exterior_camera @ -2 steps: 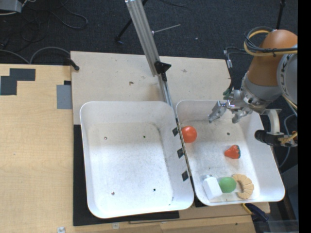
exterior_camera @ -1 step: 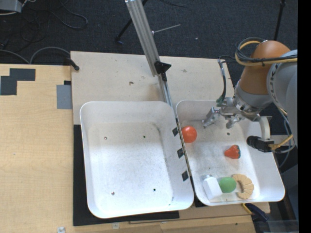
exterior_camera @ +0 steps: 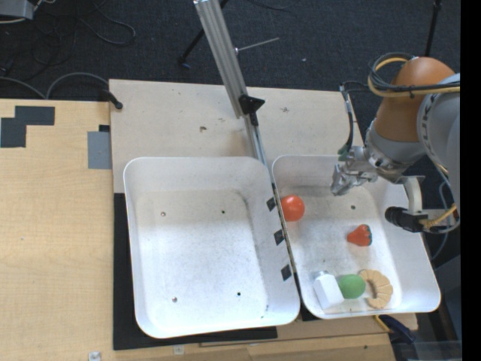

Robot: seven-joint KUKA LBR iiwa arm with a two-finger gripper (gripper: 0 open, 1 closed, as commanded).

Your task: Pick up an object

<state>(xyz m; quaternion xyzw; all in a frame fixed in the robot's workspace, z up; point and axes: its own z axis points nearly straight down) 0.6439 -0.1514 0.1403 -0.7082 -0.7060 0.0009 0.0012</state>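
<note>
The right bin point(exterior_camera: 421, 277) holds an orange-red ball point(exterior_camera: 292, 207) by its left wall, a red strawberry-like piece point(exterior_camera: 359, 235) toward the right, and a white block point(exterior_camera: 327, 289), a green ball point(exterior_camera: 351, 286) and a tan ridged pastry point(exterior_camera: 378, 287) along the front. My gripper point(exterior_camera: 344, 183) hangs over the back of this bin, up and to the right of the orange-red ball and behind the red piece. I see nothing between its fingers.
The left bin point(exterior_camera: 143, 277) lies beside the right one, with small black clips on the shared wall point(exterior_camera: 276, 235). A slanted aluminium post point(exterior_camera: 225, 55) rises behind the bins. The arm's orange band point(exterior_camera: 421, 77) is at the right.
</note>
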